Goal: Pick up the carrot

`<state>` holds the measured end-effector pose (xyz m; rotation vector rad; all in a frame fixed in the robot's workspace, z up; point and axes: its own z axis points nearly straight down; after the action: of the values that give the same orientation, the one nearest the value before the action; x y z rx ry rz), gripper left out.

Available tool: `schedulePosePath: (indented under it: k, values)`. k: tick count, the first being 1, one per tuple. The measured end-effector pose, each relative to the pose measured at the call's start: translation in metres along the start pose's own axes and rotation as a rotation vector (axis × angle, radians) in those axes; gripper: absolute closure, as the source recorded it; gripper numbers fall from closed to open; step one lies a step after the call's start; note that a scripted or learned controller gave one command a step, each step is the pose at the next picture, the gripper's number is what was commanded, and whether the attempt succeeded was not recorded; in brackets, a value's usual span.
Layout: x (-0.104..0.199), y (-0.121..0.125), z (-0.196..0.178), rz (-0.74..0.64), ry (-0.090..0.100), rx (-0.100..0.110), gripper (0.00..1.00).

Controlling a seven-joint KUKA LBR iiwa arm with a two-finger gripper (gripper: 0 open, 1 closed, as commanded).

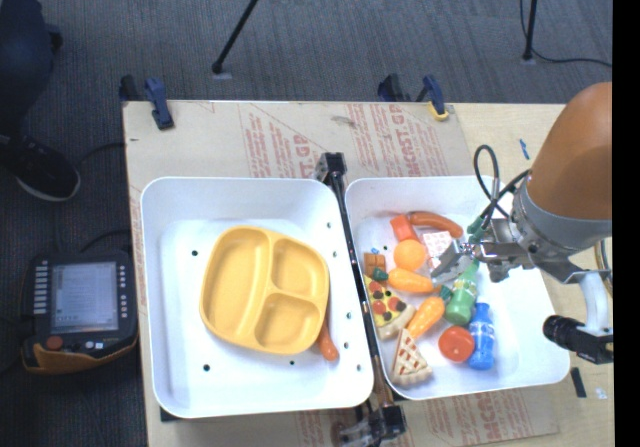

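An orange carrot (425, 315) lies slanted in the middle of the right bin (530, 365), between a pizza slice (386, 309) and a green bottle (462, 301). A second orange, carrot-like piece (410, 282) lies just above it, under an orange ball (409, 255). My gripper (457, 262) hangs over the bin's centre, just right of the ball and above the green bottle's top. It is up and to the right of the carrot. The wrist hides part of what lies beneath it.
The right bin also holds a hot dog (435, 222), a blue bottle (482, 335), a red tomato (456, 343) and another pizza slice (410, 358). The left bin (170, 225) holds a yellow divided plate (265, 290) and a small orange piece (327, 345).
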<state>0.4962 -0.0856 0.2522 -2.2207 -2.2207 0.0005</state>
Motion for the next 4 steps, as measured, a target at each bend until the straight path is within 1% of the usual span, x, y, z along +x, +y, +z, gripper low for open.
schedulePosePath:
  k: [1, 2, 3, 4]
  values:
    - [0.04, 0.055, 0.066, 0.019, 0.001, 0.003, 0.0]
    - [-0.006, 0.065, 0.147, 0.209, 0.003, -0.003, 0.0]
    - [-0.004, 0.06, 0.157, 0.492, 0.01, -0.012, 0.0]
    - [-0.004, 0.037, 0.161, 0.811, 0.007, -0.004, 0.0]
